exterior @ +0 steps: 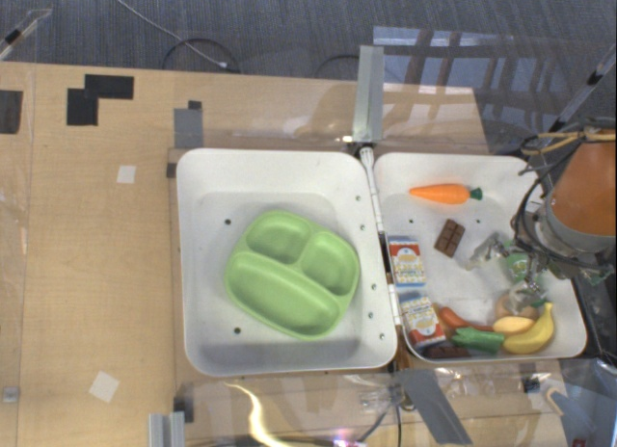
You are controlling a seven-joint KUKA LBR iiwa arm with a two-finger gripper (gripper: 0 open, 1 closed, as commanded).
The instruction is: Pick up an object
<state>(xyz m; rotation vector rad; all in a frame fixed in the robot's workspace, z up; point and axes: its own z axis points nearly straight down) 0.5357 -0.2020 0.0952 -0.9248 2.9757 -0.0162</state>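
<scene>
The bench [87, 272] spreads pale and wooden far out to the left of the gripper, carrying both white bins. The left bin [207, 339] sits well away from the tool, across the divider, and holds a green divided plate [293, 271] lying flat in its middle. The right bin [434, 170] is the one the arm [586, 199] reaches into; the arm's orange band bulks over the bin's right rim, with dark cables looped around it.

The gripper [516, 272] hangs low over the right part of that bin, its metal end a blur of grey and green. Whether it is parted or closed cannot be told from this slant, and nothing can be made out as held.

The things to pick lie scattered around it. A carrot [442, 194] rests well up and to the left of the tool, near the bin's far wall. A banana [533, 333] curves just below the tool, against the near right corner, with a pale yellow lemon-like piece [512, 324] touching it. A green pepper [478, 338] lies left of the banana, beside a red piece [453, 319]. Two small printed cartons [407, 263] sit along the divider, well left of the tool. A brown chocolate square [449, 236] lies between the cartons and the gripper.
</scene>
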